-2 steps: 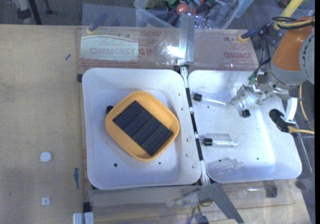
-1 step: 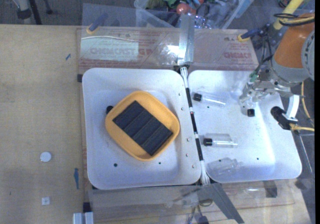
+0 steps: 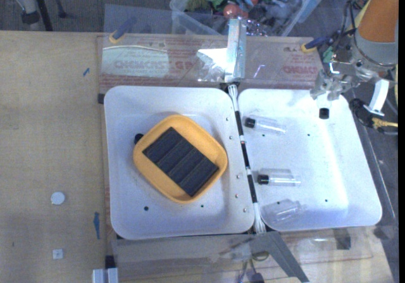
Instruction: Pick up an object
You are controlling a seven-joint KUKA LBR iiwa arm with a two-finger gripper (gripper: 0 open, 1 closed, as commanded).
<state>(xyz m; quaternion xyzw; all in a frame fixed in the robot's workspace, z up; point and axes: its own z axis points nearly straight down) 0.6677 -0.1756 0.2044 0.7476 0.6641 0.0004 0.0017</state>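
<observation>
Two-finger metal gripper (image 3: 328,85) poised over right white bin's (image 3: 354,174) far edge; grip state unclear. Likely staging for descent. Nearest candidate: clear black-capped plastic tube (image 3: 264,125), lying flat nearby.

Left bin (image 3: 120,212): yellow pad (image 3: 180,157) with dark panels.
Right bin (image 3: 354,174): three clear vials (image 3: 264,125).
Gripper (image 3: 329,88): over right bin's far edge.

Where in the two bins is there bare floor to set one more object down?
Right bin: bare floor right of the three clear vials, below the gripper. Left bin: narrow strips around the yellow tray; its lower-left corner is widest. The right bin's left side is crowded.
</observation>
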